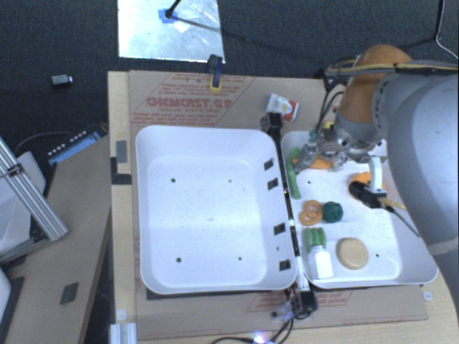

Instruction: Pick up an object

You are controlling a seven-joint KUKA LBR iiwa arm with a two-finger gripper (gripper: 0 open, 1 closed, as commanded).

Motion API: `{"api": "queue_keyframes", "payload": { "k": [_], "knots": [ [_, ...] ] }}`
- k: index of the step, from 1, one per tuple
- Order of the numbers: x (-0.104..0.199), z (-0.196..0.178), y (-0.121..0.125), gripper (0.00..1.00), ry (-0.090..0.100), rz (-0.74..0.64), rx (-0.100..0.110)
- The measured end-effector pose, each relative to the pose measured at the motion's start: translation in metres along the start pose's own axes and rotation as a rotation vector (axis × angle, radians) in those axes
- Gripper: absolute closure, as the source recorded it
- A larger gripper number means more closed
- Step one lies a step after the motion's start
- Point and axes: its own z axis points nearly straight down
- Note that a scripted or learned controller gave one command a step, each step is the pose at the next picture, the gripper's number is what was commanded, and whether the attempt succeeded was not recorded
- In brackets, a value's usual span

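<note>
Wooden bench [86, 213], tan, bearing brown cardboard sheet [188, 96] printed with red lettering. On sheet: two shallow white bins side by side, left bin [208, 210] and right bin [401, 253], rims touching. Small white-and-orange packet [282, 106] near sheet's far edge. Blue-and-yellow clamp [214, 72] at far edge.

— What lies past the worktop [179, 92]?
— Dark carpet [57, 20], with a shiny metal sheet [170, 18] beyond its far edge.
— And off its left edge?
— A tan board [72, 221] and aluminium rails [29, 199].
</note>
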Motion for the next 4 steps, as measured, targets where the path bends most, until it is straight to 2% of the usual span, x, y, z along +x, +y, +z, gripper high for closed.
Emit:
{"api": "queue_keyframes", "payload": {
  "k": [1, 2, 3, 4],
  "knots": [
    [-0.002, -0.008, -0.002, 1.0, -0.003, 0.0, 0.002],
    [-0.001, -0.008, -0.001, 0.0, -0.003, -0.002, -0.001],
    [-0.001, -0.02, -0.001, 1.0, -0.005, -0.005, -0.003],
    [-0.001, -0.02, -0.001, 0.0, -0.005, -0.008, -0.004]
  ]
}}
